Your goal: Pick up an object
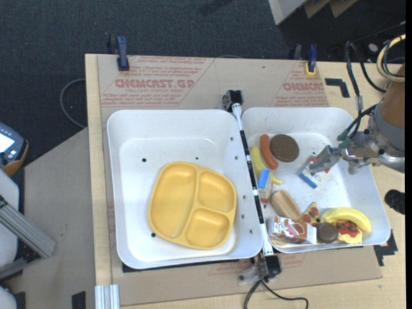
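Tool (320, 163): enters the right bin (360, 192) from three o'clock, low over its upper middle. Whether it is open or closed cannot be told at this size; nothing is plainly gripped.

Nearest item: a small blue piece (308, 180), just beside the tool at its seven o'clock, on bare bin floor with some room around it. Judged the likeliest target.

Next out, at the tool's ten o'clock: a brown disc (284, 147), flat, near the bin's upper middle. A red sausage (269, 152) touches or nearly touches the disc's left edge.

At nine o'clock, along the dividing wall: a yellow piece (259, 159) and a blue-and-white block (263, 181).

At seven o'clock: a bread roll (285, 205). Below it, a printed packet (290, 230).

At five to six o'clock, lower corner: a banana (351, 217), a dark round (327, 232) and a red-and-yellow piece (349, 229), crowded together.

Left bin (129, 140), well apart at nine o'clock: a yellow divided plate (192, 203).

Handling note: choose a single clear item; the blue piece suits. Centre over it, descend straight, close only when it sits between the tips. Avoid the crowded lower corner, where neighbours would be nudged or caught. Lift vertically before travelling.
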You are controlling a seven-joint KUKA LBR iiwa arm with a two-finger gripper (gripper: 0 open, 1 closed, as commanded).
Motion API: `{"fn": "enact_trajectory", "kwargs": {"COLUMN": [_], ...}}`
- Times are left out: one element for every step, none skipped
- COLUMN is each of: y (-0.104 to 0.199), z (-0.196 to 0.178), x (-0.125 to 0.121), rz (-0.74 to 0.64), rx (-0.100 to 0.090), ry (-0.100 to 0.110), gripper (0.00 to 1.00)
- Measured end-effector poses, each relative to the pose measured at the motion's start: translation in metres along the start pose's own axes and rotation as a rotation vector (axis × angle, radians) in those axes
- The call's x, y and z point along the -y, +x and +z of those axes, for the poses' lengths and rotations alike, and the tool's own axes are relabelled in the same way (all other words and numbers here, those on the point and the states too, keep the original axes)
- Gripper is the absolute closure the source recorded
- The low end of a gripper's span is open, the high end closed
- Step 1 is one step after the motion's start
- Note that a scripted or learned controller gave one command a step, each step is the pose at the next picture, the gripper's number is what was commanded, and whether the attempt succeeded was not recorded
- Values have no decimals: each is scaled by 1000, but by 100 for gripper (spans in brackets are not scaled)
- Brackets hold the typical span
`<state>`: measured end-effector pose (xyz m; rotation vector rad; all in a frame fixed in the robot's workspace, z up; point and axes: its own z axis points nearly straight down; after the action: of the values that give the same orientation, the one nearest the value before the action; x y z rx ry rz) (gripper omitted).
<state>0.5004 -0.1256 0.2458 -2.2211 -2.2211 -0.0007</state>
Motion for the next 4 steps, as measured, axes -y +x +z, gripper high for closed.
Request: {"fn": "enact_trajectory", "kwargs": {"y": [-3,24,-9,-7], "z": [157,161,161,150], "x": [-104,-169,-130,-132], "rz": [-4,-5,3,0], "rx": [1,2,1,1], "ry": [1,-7,4,-1], "gripper": [0,0,0,100]}}
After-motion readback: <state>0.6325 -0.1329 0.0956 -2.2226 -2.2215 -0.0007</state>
